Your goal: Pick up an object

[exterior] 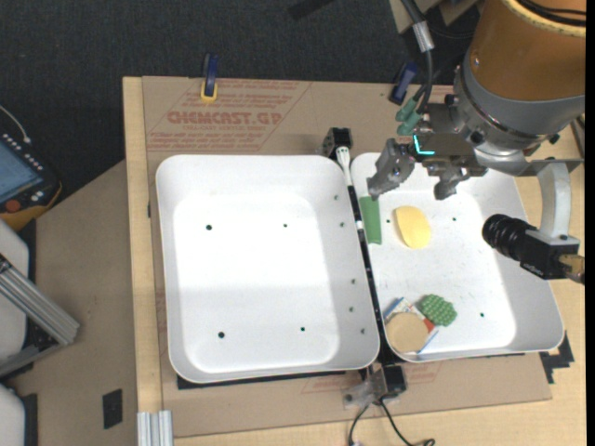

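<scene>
Gripper point(415, 184) near right bin's point(483, 282) far edge

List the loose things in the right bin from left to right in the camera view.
Green bar → yellow oval lump → green speckled piece. The tan disc is left out: it overlaps the lump sideways.

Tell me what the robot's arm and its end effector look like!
The arm is fat and round, made of grey metal with a wide orange band above the wrist. Its end effector is dull grey, with two stubby fingers and a tiny turquoise light glowing on it. Thin black cables run down to it.
</scene>
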`<state>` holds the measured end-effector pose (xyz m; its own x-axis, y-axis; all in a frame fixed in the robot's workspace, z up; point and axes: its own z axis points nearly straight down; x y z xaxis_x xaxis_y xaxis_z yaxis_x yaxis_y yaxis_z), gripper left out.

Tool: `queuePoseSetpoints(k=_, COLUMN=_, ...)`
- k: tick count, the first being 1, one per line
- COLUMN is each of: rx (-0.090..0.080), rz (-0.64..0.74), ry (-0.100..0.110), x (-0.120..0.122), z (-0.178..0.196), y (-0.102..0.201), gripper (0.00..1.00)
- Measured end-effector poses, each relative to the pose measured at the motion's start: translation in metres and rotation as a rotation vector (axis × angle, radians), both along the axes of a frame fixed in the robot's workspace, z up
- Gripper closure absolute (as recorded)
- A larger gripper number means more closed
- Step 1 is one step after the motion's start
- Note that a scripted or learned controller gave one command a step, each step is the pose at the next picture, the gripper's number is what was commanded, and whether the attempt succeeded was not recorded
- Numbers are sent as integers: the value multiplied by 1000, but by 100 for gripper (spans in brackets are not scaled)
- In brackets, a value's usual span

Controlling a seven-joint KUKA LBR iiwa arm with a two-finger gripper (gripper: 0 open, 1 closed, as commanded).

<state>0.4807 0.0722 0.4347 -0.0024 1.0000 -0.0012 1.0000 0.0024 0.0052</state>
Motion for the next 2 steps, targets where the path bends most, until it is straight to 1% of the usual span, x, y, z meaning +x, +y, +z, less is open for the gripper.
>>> queuePoseSetpoints(k=1, rx=0, rz=1, ry=-4, x=1, z=11, y=0, gripper=100)
queuePoseSetpoints(k=2, rx=0, rz=1, ry=-2, x=1, z=10, y=0, gripper=0)
